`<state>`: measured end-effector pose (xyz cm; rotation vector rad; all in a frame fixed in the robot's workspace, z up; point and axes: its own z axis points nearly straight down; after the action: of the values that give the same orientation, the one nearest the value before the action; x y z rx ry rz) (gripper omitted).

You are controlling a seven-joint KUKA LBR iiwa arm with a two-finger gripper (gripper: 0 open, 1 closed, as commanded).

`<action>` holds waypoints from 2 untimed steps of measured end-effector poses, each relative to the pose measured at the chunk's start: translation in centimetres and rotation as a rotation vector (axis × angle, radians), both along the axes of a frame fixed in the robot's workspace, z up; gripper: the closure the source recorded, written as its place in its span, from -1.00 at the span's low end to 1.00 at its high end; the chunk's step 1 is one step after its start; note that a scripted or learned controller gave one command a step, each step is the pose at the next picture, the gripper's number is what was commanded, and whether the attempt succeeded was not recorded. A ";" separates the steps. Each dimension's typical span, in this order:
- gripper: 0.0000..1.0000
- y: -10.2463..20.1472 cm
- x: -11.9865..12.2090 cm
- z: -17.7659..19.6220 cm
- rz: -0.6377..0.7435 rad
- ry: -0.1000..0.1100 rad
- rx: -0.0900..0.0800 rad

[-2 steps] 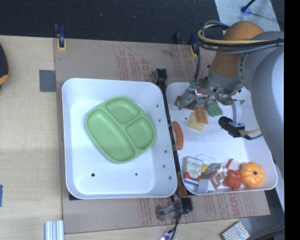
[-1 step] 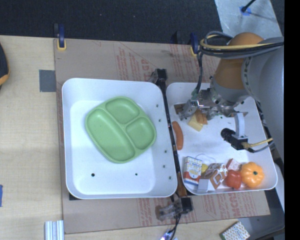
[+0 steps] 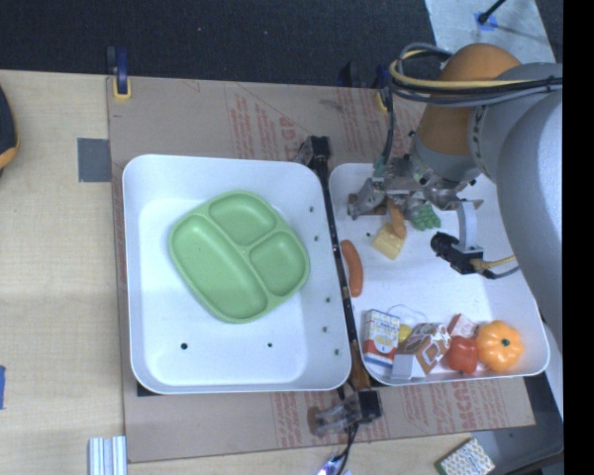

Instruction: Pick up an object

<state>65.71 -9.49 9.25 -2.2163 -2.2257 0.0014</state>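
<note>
Grey arm (image 3: 520,166) low over right bin (image 3: 416,285), placed for a pick; fingers (image 3: 401,206) above yellow wedge (image 3: 389,240); finger state cannot tell; nothing visibly held

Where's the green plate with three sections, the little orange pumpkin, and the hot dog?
Green three-section plate (image 3: 240,255), camera view, on its central ridge.
Small orange pumpkin (image 3: 499,345), camera view, middle of its body.
Reddish hot dog sausage (image 3: 352,267), camera view, mid-length.

Gripper (image 3: 396,209) low in right bin (image 3: 495,305) near its top-left, just above a yellow wedge (image 3: 388,241); sausage (image 3: 352,267) by the left wall, small packets (image 3: 406,344), red piece (image 3: 462,355), orange pepper (image 3: 500,345) along bottom; green divided plate (image 3: 240,255) in left bin (image 3: 158,354)
</note>
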 end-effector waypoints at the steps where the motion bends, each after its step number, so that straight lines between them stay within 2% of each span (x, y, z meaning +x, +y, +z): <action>1: -1.00 -2.0 -0.1 0.0 -0.002 -0.001 -0.001; 2: -1.00 -0.5 -3.7 -0.1 -0.002 0.006 -0.001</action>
<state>61.97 -10.00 9.17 -2.2162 -2.2208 0.0082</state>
